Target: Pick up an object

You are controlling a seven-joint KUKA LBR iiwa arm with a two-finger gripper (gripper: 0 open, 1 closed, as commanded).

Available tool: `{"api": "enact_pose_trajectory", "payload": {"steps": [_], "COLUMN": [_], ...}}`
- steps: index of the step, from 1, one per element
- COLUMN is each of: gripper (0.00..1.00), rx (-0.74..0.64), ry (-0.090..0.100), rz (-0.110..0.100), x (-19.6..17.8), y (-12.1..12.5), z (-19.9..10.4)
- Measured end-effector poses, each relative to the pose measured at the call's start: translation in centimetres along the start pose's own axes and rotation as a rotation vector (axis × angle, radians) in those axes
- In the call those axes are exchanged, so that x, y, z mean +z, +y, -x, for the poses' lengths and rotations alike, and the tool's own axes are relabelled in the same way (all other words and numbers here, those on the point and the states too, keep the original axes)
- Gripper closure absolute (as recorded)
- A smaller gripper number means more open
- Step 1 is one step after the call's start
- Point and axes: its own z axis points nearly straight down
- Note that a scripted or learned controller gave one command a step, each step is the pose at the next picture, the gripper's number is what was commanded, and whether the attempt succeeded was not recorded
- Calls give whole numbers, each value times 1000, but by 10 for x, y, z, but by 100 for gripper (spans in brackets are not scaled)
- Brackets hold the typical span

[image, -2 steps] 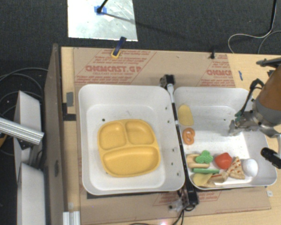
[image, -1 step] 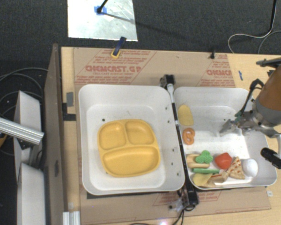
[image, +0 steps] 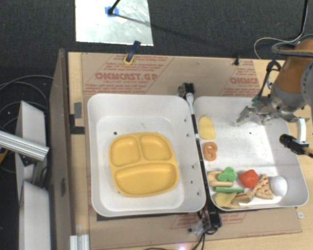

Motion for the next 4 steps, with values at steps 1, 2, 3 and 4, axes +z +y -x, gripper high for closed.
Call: {"api": "enact_pose_trajectory", "payload": {"steps": [1, 2, 3, 4], "gripper": [0, 0, 0, 0], "rx": [8, 11, -1, 7], "ry": [3, 4, -6, 3], "rz": [-12, -14, 15, -12], "x": [-14, 1, -157, -102], "y": [-61, -139, -45, -69], "z": [2, -3, -1, 1]}}
